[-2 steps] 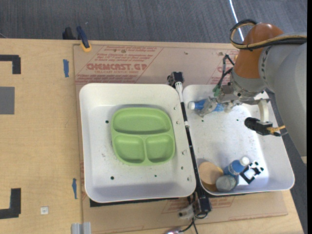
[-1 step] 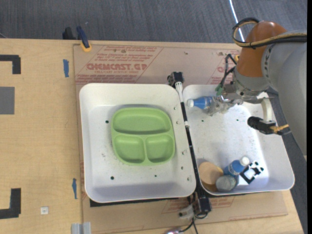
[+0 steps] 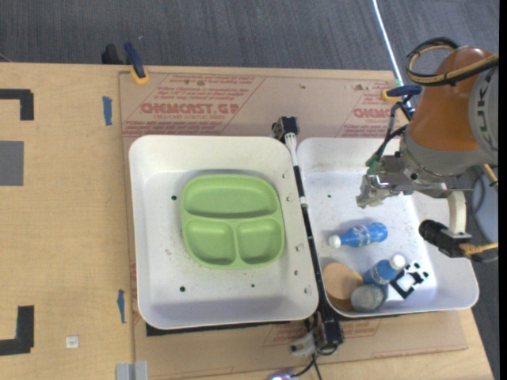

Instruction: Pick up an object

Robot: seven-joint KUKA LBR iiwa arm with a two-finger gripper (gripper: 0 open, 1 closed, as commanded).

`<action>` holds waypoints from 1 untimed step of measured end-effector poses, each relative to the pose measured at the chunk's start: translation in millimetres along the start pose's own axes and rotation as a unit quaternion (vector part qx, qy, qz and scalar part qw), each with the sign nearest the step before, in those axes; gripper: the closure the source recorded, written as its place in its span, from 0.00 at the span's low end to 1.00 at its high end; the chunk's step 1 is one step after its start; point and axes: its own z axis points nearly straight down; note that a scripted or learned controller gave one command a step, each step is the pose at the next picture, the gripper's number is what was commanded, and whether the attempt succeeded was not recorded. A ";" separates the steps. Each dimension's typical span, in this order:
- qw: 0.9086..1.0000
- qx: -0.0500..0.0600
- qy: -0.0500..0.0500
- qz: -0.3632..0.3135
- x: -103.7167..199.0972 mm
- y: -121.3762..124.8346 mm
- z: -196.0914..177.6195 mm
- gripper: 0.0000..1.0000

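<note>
The claw (image 3: 371, 193) hangs over the upper part of the right bin (image 3: 333, 158), and nothing sits between its tips; from this slanted view I cannot tell how widely it is set. Just below it, and a little toward the arm's side, lies a blue water bottle (image 3: 360, 235) on its side, white cap pointing away toward the left bin (image 3: 150, 212). Further below the claw, near the bin's bottom edge, a cluster of small things is packed together: a tan round piece (image 3: 339, 280), a grey disc (image 3: 367, 298) touching it, a second small blue bottle (image 3: 386, 270), and a black-and-white marked block (image 3: 410, 279). Well off to the claw's far side, across the divider, a green compartment plate (image 3: 233, 219) rests in the left bin, both bins standing on the table (image 3: 63, 212). I judge the task to be in its approach step, with no grasp yet made. The lying bottle looks the closest and least crowded candidate; the next move would call for shifting the claw down the bin to centre over the bottle's body, turning so it spans the narrow width, then descending. A round bottle may roll if caught off-centre.
</note>
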 end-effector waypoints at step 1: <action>1.000 0.000 0.000 0.000 0.0 -0.3 0.4 0.00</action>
